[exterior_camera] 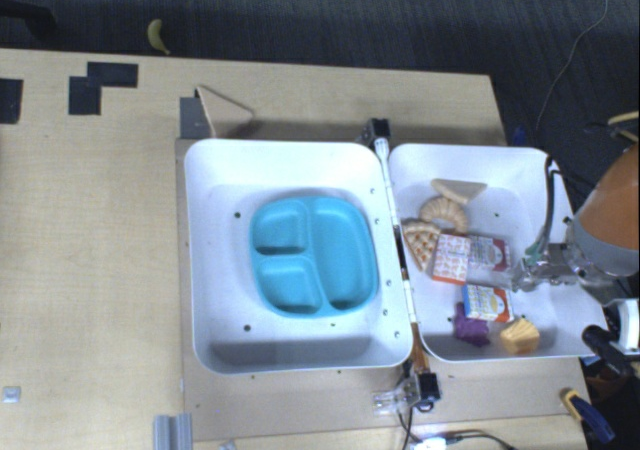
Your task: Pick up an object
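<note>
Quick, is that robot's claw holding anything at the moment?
Gripper: over the right white bin, near the red-and-white packet; whether it is open, closed or holding anything cannot be told.

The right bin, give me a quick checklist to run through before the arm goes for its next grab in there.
1. Objects within reach: ok. The right bin holds a flat printed packet, a smaller packet, a purple item, a yellow chunk and pastry-like pieces.
2. Hand over the target bin: ok, it sits over the bin's right side.
3. Hand carrying anything: cannot tell, too small and blurred.
4. Target isolated: not ok. The packets overlap, and the purple item touches the smaller packet.
5. Left bin ready for drop-off: ok, though a blue divided tray fills its middle.
</note>
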`<state>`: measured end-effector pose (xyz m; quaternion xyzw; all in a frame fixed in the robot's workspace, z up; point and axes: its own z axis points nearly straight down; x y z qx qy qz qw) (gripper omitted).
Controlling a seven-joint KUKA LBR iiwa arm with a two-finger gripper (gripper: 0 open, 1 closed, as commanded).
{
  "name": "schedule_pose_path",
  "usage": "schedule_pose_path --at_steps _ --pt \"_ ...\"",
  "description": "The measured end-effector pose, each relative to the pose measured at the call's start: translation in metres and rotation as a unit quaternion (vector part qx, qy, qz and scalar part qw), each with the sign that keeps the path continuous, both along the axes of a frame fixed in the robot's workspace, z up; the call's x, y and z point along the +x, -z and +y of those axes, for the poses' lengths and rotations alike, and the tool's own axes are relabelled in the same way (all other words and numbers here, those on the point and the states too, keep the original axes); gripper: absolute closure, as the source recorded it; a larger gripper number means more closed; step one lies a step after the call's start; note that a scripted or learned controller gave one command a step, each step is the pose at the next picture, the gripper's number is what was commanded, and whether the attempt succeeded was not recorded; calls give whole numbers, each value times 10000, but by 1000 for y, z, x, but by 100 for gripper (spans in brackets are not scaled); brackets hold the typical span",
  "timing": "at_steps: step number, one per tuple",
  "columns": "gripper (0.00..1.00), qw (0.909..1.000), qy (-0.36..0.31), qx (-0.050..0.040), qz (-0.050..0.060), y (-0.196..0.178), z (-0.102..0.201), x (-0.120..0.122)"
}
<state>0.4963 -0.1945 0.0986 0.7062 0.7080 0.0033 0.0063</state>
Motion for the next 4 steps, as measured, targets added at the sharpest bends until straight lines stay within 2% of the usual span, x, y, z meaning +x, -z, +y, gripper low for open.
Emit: schedule_pose_path --at_steps 1,2,3,4 --pt "100 10000 -18 28 43 -48 92 85" --pt "0 10000 -9 21 52 -48 91 85" --pt "0 10000 -3 9 -17 -2 103 72" --pt "100 10000 -14 8 -44 -14 103 74"
